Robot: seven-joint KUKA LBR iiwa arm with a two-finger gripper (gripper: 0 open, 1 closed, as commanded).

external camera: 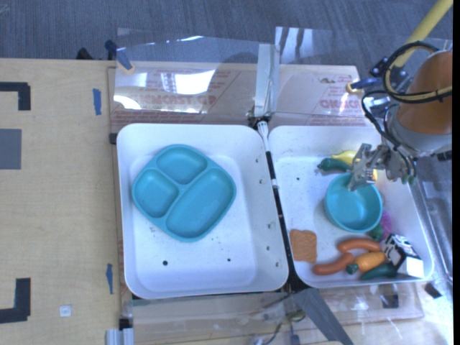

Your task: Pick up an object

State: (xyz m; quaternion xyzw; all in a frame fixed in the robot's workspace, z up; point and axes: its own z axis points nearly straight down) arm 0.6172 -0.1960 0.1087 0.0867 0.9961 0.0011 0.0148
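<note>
The gripper hangs over the right bin, its tip above the far rim of the bowl; I cannot tell its state. A banana and a green piece lie just beyond the bowl. Near the front lie toast, a sausage and a carrot. The left bin holds a 3-part plate.

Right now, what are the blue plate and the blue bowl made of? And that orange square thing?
Plate: probably plastic, smooth and slightly matte, one even blue colour with soft moulded compartments.
Bowl: likely the same plastic, same blue with a rounded rim and a faint sheen.
Orange square: looks like a toy slice of toast, flat and dull; plastic or foam, I cannot tell which.
</note>
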